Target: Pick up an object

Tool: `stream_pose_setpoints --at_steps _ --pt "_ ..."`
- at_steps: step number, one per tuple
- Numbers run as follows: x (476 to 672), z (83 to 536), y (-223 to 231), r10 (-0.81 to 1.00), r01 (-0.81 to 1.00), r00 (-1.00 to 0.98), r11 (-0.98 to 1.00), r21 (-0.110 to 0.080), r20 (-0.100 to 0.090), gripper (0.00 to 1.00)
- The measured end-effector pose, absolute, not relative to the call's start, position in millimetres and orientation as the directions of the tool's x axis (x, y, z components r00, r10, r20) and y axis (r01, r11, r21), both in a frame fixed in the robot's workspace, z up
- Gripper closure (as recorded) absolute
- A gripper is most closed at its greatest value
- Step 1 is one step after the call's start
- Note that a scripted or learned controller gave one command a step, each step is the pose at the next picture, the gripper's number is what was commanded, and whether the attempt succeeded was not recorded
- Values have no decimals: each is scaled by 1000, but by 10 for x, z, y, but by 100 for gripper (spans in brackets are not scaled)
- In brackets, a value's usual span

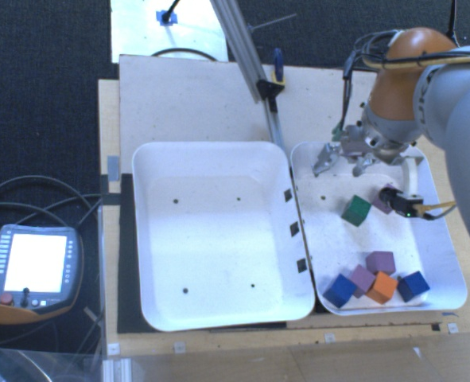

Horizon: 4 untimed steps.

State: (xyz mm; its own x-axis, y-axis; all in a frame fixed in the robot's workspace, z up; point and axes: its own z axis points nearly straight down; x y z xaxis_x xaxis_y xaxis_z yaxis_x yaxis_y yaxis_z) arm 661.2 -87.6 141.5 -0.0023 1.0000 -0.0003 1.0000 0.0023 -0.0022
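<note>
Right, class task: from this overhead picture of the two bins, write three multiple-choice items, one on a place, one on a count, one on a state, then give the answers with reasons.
1. Where is the green cube?
A. left bin
B. right bin
C. on the bench

2. How many blue cubes are there?
A. one
B. two
C. four

3. How does the green cube lie?
A. apart from the other cubes
B. stacked on the orange cube
C. between the gripper's fingers

Answers:
1 B: it sits on the right bin floor.
2 B: one blue cube at the left of the cluster, another at its right.
3 A: bare floor separates it from the cluster and the gripper.

Two white bins [219,153]; six blocks [356,210]: two blue, two purple, one green, one orange.
</note>
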Motion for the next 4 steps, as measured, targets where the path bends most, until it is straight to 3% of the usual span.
stream_pose_setpoints --at_steps 1,3,4 --pt "6632 1556 -876 1000 1000 -4 4 5 0 100" --pt "6617 2630 -916 1000 1000 -4 4 7 -1 100" --pt "6618 2641 -459 1000 1000 -10 10 3 1 100"
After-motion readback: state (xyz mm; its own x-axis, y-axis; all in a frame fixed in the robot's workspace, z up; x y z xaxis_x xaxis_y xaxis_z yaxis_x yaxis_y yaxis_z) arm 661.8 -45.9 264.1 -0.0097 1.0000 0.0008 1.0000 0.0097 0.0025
